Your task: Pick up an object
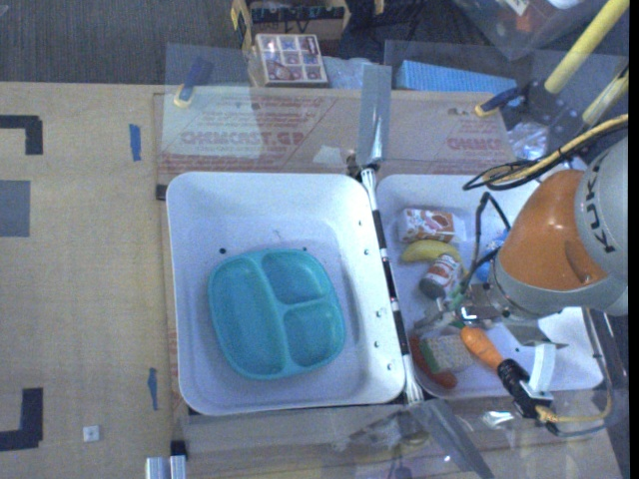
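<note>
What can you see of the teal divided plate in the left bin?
The teal divided plastic plate is a rounded-square tray with three compartments: one long section along its left side and two smaller ones on the right. It looks smooth and slightly glossy, holds nothing, and lies flat, right side up and turned slightly askew, on the floor of the left shallow white bin, toward its front. Nothing else touches it.

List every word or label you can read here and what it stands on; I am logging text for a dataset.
"KU": black letters on the grey arm at the right edge, cut off by the frame.
Red mirrored lettering on the clear sheet behind the bins: too blurred to read.
Snack packet in the right bin: print too small.
</note>
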`<state>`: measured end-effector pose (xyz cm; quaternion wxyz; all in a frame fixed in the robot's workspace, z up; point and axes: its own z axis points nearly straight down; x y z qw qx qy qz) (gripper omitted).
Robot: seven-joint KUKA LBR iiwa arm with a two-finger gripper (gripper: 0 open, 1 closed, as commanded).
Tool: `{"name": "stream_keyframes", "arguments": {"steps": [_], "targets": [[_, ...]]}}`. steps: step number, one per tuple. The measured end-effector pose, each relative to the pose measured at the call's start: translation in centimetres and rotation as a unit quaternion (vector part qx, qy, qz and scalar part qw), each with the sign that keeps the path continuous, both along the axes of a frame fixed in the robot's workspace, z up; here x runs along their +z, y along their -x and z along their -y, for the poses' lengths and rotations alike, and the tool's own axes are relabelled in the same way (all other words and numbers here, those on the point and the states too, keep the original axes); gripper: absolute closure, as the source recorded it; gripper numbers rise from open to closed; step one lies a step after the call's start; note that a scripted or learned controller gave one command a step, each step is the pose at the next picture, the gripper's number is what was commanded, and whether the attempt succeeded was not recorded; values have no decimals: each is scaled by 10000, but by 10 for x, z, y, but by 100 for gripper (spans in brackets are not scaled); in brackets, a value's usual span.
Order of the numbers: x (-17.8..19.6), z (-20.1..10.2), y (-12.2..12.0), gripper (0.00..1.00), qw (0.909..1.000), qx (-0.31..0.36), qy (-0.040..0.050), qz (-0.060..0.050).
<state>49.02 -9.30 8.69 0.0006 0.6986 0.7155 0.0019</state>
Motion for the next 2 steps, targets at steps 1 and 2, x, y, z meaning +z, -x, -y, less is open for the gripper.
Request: {"name": "stream_keyframes", "arguments": {"steps": [1, 2], "targets": [[12, 3, -2, 100, 10000, -29, 10, 46], [98, -19, -59, 100, 9985, 550, 15, -10]]}}
